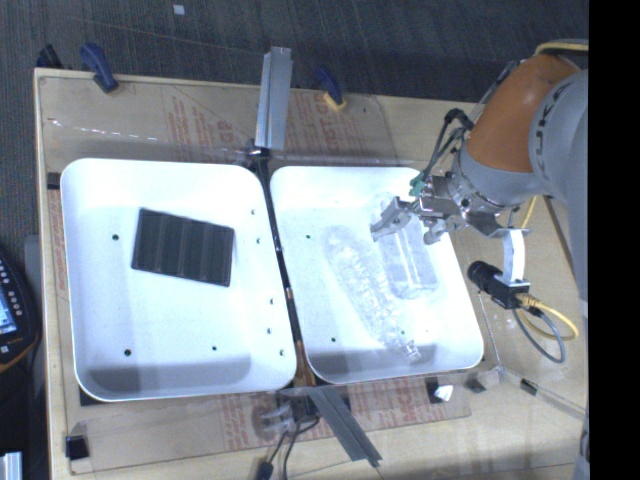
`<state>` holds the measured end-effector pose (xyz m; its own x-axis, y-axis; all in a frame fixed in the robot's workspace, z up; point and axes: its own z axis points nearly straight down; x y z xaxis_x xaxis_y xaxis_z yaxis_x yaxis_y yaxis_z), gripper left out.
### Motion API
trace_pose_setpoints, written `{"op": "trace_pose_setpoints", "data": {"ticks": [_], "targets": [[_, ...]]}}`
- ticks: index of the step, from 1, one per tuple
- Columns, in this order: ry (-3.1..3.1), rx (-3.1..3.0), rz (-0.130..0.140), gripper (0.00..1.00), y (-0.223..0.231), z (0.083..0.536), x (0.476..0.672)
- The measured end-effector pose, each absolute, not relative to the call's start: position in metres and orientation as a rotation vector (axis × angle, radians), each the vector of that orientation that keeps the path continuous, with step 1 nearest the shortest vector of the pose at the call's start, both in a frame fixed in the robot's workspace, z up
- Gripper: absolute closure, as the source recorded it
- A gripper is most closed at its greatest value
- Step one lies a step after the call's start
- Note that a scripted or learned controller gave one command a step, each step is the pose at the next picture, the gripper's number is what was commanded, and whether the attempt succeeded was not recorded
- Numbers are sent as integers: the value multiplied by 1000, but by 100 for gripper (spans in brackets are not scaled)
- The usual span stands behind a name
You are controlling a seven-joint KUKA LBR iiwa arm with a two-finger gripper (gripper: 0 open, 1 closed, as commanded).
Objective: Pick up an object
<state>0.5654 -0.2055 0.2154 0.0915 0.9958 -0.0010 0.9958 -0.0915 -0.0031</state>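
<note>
Two clear crumpled plastic bottles (375, 280) lie in right white bin (450, 343), tool (412, 218) just at their 12 o'clock end, grip state unclear; dark ribbed rectangular pad (183, 247) in left bin (90, 358).

Single fixed camera, mounted above the bench (60, 118), looking down at a slant. Far bench edge sits at frame top, near edge at bottom. Mid-range framing: both white bins fit whole, left bin (80, 268) and right bin (460, 338) side by side across the centre. Dark floor shows beyond the bench top. Arm (520, 128) enters from the right edge.
</note>
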Motion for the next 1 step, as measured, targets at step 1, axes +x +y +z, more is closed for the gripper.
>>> {"op": "trace_pose_setpoints", "data": {"ticks": [1], "targets": [[-2096,-2339,0,0,-201,287,543]]}}
